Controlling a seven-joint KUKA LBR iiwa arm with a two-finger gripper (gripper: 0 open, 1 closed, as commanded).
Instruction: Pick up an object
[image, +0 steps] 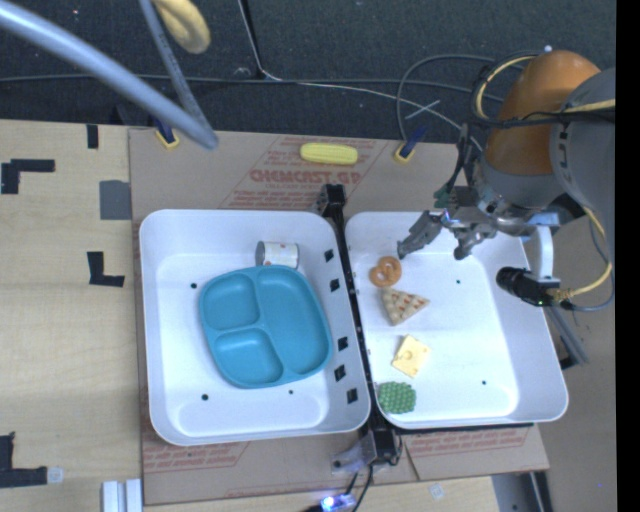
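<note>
- Camera view looks down at a slant on a bench (60, 300) with two shallow white bins side by side.
- Right bin (500, 370) holds four small food items in a loose column near its left wall: a pretzel-like brown piece (386, 271) at the top, a tan triangular wedge (404, 305) just below it, a yellow cheese-like square (411, 355) lower down, and a green bumpy piece (397, 398) near the bottom left corner.
- Arm reaches in from the right; its hand (446, 240) hangs over the upper part of the right bin, just up and right of the pretzel piece. Its two dark fingers (418, 240) are spread apart with nothing between them.
- Left bin (170, 250) holds a blue divided plate (265, 325) and a small can (277, 253) lying on its side just above the plate.
- A yellow banana-shaped object (328, 153) lies on the cardboard beyond the bins.
</note>
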